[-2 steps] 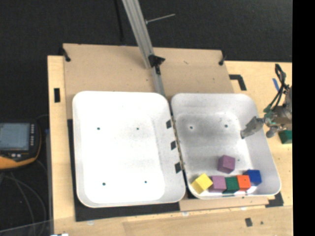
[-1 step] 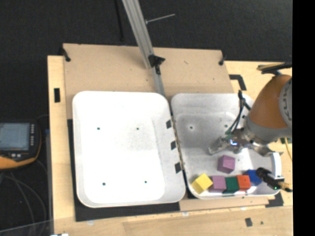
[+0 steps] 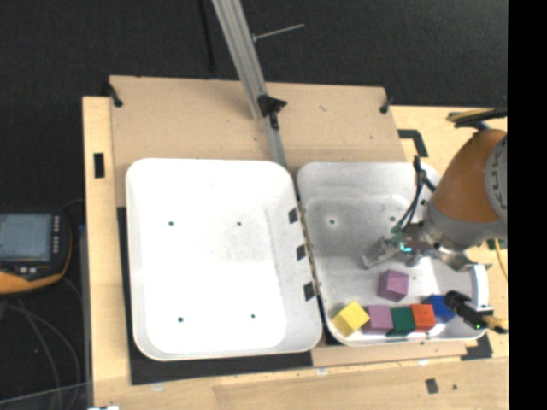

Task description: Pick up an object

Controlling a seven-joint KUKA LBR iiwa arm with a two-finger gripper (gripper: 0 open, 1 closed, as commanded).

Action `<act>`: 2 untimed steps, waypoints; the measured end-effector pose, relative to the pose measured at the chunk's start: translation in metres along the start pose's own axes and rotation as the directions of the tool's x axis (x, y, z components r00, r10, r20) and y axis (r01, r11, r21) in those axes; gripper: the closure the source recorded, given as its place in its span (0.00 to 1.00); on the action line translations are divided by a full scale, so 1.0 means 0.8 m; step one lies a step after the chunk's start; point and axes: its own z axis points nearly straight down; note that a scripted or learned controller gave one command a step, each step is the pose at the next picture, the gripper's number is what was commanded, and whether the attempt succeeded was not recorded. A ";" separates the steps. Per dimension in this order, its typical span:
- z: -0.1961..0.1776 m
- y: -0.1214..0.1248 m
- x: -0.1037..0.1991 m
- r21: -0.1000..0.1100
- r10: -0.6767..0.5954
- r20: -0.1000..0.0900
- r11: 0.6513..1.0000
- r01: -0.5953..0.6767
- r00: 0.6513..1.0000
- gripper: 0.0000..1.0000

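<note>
From the overhead camera we see the gripper [image 3: 386,254] low over the right bin [image 3: 359,186], its fingers spread apart with nothing between them, so we judge the pick as not yet made. The candidates all lie loose near that bin's front wall: the purple block [image 3: 394,284] just below the gripper, then the yellow block [image 3: 350,318], a second purple block [image 3: 379,318], the green block [image 3: 402,319], the orange block [image 3: 423,315] and the blue block [image 3: 442,307] in a row; what is left is closing on one and lifting it
</note>
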 end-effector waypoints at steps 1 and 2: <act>0.000 0.000 0.000 -0.001 0.001 0.000 1.000 -0.001 1.000 0.00; 0.000 0.000 0.000 -0.001 0.003 0.000 1.000 -0.003 1.000 0.00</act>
